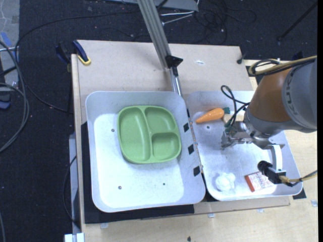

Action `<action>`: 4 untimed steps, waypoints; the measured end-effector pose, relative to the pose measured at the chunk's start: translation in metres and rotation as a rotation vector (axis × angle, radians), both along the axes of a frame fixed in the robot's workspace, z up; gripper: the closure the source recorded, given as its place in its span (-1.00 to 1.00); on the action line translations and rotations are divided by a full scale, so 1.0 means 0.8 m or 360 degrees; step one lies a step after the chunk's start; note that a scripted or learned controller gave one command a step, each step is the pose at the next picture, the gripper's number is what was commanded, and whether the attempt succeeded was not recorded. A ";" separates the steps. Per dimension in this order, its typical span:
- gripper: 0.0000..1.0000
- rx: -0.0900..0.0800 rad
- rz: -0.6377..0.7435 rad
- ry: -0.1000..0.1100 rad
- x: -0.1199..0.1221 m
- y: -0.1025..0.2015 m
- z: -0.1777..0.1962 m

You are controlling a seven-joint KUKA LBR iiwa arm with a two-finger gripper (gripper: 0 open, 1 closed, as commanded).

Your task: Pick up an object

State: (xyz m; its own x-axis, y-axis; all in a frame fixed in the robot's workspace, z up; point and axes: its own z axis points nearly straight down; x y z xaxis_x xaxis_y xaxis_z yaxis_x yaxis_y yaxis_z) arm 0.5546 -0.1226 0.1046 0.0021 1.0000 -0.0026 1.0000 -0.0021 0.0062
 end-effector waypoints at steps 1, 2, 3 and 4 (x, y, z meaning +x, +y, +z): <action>1.00 0.0002 0.0002 0.0004 0.005 -0.011 0.060; 1.00 0.0002 0.0006 0.0002 0.004 -0.011 0.113; 1.00 0.0000 0.0005 -0.0001 0.006 -0.023 0.187; 1.00 0.0007 0.0015 0.0010 -0.006 0.041 0.194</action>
State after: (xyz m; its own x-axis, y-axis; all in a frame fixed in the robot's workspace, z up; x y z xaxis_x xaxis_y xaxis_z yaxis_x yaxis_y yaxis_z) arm 0.5501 -0.0901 0.2601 -0.0072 1.0000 0.0015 1.0000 0.0072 -0.0001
